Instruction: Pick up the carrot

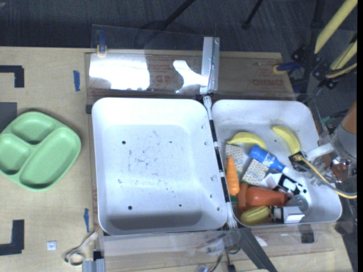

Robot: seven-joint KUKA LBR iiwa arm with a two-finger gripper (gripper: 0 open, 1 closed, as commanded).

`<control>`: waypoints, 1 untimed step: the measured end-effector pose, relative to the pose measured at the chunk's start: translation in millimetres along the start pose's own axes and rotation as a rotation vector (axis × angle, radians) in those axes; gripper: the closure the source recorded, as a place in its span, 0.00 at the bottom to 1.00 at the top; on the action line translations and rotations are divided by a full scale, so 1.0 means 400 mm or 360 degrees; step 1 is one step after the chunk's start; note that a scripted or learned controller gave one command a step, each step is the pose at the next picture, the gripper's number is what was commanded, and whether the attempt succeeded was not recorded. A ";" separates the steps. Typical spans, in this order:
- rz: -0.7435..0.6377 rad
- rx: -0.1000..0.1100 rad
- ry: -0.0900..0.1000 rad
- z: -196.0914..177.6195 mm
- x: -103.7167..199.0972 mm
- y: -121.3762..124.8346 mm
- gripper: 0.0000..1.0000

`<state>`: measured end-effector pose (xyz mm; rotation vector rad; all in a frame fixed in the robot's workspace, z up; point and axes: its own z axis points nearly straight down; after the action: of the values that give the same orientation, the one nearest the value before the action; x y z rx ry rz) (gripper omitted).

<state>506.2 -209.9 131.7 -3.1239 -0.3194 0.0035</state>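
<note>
Carrot point(232, 176) sits in the right bin point(266, 113), lying lengthwise along its left wall, just inside the divider between the two bins, nothing gripping it. Gripper point(295, 190) is low in the same bin, right of the carrot and apart from it, over the clutter near the front wall; can't tell its state, the black-and-white tip blends into the items under it. Around it: a red-orange item point(262, 196) touching the carrot's lower end, a yellow-green piece point(254, 213) at the front wall, a blue bottle point(265, 158) lying diagonally mid-bin, a banana point(286, 137) toward the back right, another yellow piece point(248, 139) behind the bottle. Arm point(345, 146) enters from the right edge, cables trailing over the bin rim. Left bin point(153, 152) sits beside it, white, scuffed floor. Green sectioned plate point(37, 149) on the bench far left, well apart from both bins.
</note>
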 end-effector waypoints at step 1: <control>-0.0002 -0.0001 0.0002 0.108 0.257 -0.021 1.00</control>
<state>604.9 -180.8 88.5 -3.1241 -0.3214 0.0019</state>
